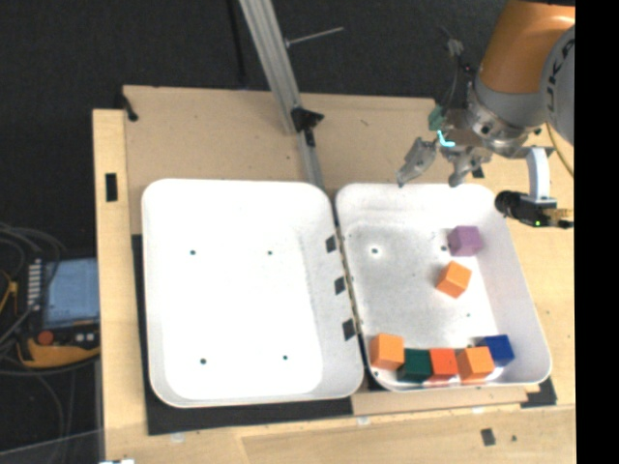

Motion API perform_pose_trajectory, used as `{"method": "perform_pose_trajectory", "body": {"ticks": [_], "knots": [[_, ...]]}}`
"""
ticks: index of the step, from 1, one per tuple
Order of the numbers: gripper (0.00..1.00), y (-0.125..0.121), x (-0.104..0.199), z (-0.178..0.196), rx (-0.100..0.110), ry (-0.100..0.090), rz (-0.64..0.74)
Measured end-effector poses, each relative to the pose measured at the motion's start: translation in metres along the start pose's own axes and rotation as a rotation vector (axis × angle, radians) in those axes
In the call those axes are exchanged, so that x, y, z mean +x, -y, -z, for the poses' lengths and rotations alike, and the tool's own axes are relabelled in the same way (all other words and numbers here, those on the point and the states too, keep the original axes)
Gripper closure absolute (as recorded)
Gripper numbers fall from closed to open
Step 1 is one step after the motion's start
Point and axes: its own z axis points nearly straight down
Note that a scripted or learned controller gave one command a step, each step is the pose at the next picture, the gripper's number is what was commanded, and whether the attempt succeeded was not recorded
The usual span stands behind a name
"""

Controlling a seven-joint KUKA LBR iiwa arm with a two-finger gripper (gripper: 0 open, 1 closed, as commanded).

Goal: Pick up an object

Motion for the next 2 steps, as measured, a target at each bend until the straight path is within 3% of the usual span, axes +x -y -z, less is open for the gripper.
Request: {"method": "perform_pose_trajectory", "body": {"ticks": [1, 2], "knots": [[0.00, -0.001, 0.000, 0.003, -0.004, 0.002, 0.001], [0.00, 0.007, -0.001, -0.058, 0.001, 0.003, -0.004]]}}
